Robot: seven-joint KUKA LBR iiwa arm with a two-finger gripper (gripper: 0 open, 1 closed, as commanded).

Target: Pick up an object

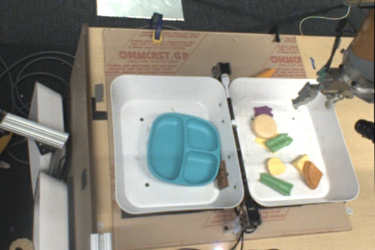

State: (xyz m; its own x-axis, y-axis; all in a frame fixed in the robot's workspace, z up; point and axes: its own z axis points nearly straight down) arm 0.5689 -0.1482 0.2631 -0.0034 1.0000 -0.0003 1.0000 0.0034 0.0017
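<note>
The right bin [340, 143] holds several toy foods: a purple piece [263, 110], a tan round disc [265, 126], a green piece [279, 142], a yellow round piece [276, 167], a second green piece [276, 184] and an orange-and-yellow wedge [309, 173]. My gripper [318, 96] hangs over the bin's upper right part, open, with nothing between its fingers. It is to the right of and above the purple piece, apart from all the foods.
The left bin [132, 126] bears a blue divided plate [184, 149], and a small brown item [222, 175] lies at its right edge. An orange piece [265, 73] lies on the cardboard behind the bins. Cables run at the upper right.
</note>
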